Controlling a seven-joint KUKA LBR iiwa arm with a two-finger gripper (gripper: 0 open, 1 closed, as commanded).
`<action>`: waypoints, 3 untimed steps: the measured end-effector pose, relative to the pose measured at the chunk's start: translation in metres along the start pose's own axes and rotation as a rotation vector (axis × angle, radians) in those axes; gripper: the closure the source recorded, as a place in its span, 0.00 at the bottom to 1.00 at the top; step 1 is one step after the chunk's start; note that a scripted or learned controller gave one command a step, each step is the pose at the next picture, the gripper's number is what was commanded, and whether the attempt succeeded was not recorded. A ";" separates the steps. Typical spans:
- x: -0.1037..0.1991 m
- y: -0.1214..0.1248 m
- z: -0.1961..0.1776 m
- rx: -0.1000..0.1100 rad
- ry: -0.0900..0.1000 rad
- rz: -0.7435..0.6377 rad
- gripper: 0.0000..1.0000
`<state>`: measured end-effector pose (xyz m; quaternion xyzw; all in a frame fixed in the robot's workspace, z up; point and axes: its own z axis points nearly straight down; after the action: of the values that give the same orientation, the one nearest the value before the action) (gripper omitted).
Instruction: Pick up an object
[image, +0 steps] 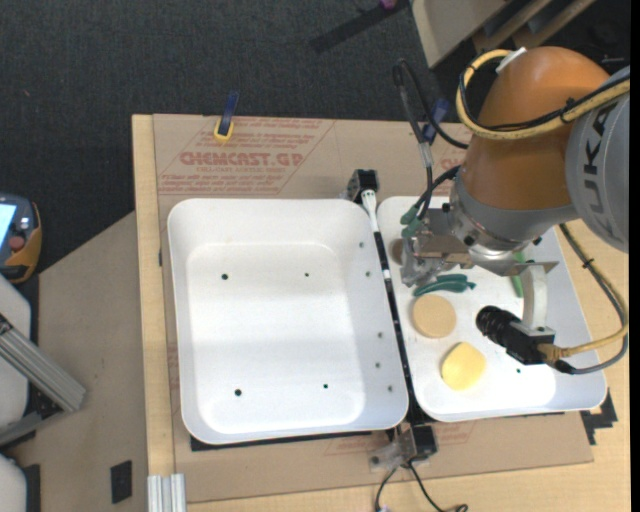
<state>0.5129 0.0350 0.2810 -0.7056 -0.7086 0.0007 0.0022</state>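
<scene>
Bright, even overhead light fills the scene. The left bin (270, 310) is close to overexposed, its white floor nearly featureless, with only soft grey shading along the inner walls. The orange band (530, 120) on the arm carries a broad, soft highlight on its top. Directly under the gripper (425, 262) the arm casts a dim, diffuse shadow over the right bin (560, 390), so the fingers are murky and hard to separate from the clutter beside them. Just below that shadow the tan disc (434, 317) and yellow lump (463, 366) are clearly lit. Overall sharpness is moderate, with slight softness; the dark floor at the top is underexposed
</scene>
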 end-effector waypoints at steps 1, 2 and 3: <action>0.093 -0.009 -0.090 -0.015 0.003 -0.008 1.00; 0.045 -0.035 -0.090 -0.002 -0.002 0.008 1.00; 0.091 -0.025 -0.035 0.004 -0.003 0.000 1.00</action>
<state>0.4879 0.1254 0.3167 -0.7057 -0.7085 0.0029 0.0026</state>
